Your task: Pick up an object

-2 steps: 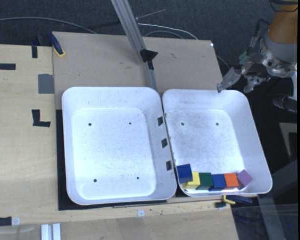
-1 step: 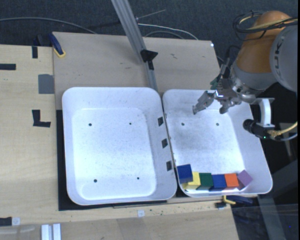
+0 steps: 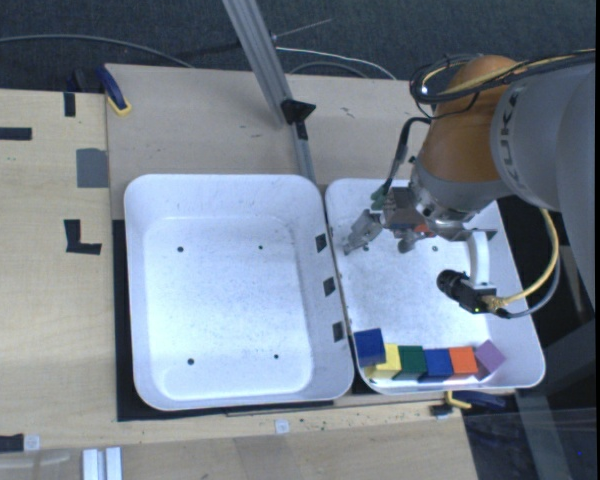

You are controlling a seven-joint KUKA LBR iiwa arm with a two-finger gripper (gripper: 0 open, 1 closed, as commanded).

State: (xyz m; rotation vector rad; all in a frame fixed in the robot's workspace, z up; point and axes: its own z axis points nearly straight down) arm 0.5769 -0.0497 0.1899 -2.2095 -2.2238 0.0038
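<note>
A row of blocks [image 3: 425,360] lies along the near wall of the right bin [image 3: 520,343], its long axis running left to right across the view, parallel to that wall. From left to right it reads: a blue block [image 3: 369,344] sitting on top of a yellow one [image 3: 384,369], then a green block [image 3: 411,359], a second blue [image 3: 438,364], an orange block [image 3: 463,360] and a purple block [image 3: 489,355] at the right end, turned a little so that one corner points toward the bin's corner. The blocks touch or nearly touch one another. No writing, brand or label can be read on any of them, nor on the bins. The hand [image 3: 380,230] hangs over the far left part of the right bin, near the wall shared with the left bin [image 3: 145,208], well apart from the row of blocks. Its grey fingers point down and to the left in the view; whether they are spread or closed cannot be told, and nothing shows between them. The arm [image 3: 470,138] enters from the right, its orange band above the wrist, with a yellow cable [image 3: 542,268] looping beside it. A metal post [image 3: 255,38] slants across the desk [image 3: 40,298] behind the bins. Dark tape marks [image 3: 75,236] sit on the desk's left side.
</note>
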